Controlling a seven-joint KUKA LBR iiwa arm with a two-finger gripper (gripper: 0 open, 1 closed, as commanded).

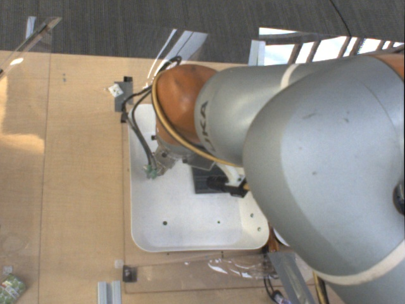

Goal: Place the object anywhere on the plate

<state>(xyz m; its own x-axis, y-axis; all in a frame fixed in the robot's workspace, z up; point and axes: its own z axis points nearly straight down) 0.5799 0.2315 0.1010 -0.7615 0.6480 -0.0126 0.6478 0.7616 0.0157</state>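
My arm point(304, 151) is smooth pale grey, with a glossy burnt-orange band point(180, 97) above the wrist and dark lettering on the grey casing beside it. A thin cream stripe edges the orange band, and black cables point(140, 116) loop off it. Beneath my wrist lies a white bin point(190, 223), its floor plain except for a few small dark dots. A dark charcoal patch point(212, 182) sits on that white floor just under my wrist. The bench point(69, 163) around the bin is light tan wood. Beyond the bench, the floor point(158, 5) is dark grey carpet with fine ribbed lines.
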